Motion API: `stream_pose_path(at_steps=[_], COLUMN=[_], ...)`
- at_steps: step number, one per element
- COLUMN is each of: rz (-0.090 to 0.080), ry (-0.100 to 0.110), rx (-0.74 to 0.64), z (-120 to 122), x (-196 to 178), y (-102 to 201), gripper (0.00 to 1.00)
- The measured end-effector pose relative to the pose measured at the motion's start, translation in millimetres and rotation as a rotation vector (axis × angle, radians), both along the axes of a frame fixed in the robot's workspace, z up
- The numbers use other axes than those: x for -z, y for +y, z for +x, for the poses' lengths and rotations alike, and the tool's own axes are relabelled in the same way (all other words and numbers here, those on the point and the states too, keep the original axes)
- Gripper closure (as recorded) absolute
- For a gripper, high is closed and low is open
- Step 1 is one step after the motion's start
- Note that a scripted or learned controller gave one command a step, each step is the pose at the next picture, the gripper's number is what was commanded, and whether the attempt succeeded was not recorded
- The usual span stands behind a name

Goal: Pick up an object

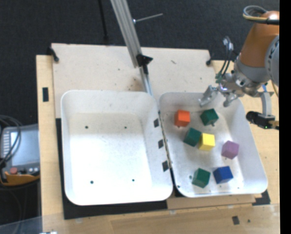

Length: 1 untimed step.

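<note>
Blocks: seven small matte cubes, orange block (pixel 182 118) | bin (pixel 255 177): smooth white

orange cube (pixel 182 118), yellow cube (pixel 207 141), blue cube (pixel 223 174)

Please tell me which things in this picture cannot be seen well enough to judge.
- Gripper: small and blurred in the camera view; no block sits between its fingers.
- Arm: cut off by the picture's right side, so its base is hidden.
- Grey device at the left: cut by the picture's left edge, its screen too small to read.
- Yellow cube and green cube: whether they touch cannot be told.
</note>
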State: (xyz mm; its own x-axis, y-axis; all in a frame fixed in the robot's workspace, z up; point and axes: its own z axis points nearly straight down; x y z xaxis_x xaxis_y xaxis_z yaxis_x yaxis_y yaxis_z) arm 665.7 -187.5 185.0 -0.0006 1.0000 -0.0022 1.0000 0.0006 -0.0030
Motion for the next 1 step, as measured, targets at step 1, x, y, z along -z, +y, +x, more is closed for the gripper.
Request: stream_pose_path(at_steps=[1], rz=[0.000], ry=[0.000], rx=[-0.003], z=[4.9], x=[60.9], y=[0.8], gripper=[0.00])
